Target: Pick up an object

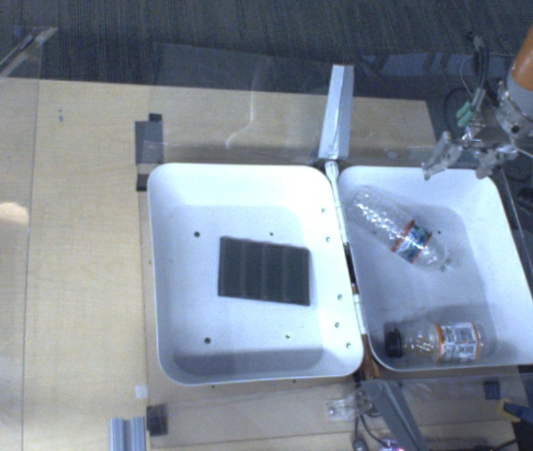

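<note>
The gripper (460, 154) is hovering with jaws spread, gripping nothing, over the right bin's (520, 280) far rim. Two bottles (402, 229) (435, 341) are lying inside that bin.

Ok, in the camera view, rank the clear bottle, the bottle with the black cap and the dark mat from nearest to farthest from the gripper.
1. Clear bottle, upper part of the right bin, just below the gripper.
2. Bottle with the black cap, lying along the right bin's near edge.
3. Dark mat, middle of the left bin.
</note>
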Robot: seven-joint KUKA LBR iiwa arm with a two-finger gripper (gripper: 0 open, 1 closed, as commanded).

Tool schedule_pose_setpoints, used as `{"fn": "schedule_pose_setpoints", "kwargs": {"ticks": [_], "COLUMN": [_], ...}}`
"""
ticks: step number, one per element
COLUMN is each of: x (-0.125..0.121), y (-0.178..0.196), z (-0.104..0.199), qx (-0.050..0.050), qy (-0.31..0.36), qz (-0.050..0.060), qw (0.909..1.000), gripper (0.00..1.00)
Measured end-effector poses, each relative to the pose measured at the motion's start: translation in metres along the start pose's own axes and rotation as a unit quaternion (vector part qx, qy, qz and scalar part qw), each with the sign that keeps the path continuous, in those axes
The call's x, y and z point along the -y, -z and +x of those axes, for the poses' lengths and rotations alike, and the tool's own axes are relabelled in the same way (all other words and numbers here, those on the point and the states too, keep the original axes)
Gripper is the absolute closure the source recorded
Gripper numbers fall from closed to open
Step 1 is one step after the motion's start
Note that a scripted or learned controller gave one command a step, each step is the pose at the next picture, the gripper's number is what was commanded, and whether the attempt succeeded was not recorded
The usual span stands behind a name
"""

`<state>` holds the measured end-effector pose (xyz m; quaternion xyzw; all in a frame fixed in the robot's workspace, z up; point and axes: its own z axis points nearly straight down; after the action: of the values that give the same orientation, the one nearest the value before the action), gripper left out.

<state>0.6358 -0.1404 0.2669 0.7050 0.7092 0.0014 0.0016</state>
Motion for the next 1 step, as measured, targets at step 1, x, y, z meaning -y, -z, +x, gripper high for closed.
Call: {"fn": "schedule_pose_setpoints", "kwargs": {"ticks": [1], "x": [-0.0174], "y": [-0.1792], "z": [-0.0017], "qx": [0.001], "qy": [0.001], "qz": [-0.002], "qw": [1.0], "gripper": [0.0]}}
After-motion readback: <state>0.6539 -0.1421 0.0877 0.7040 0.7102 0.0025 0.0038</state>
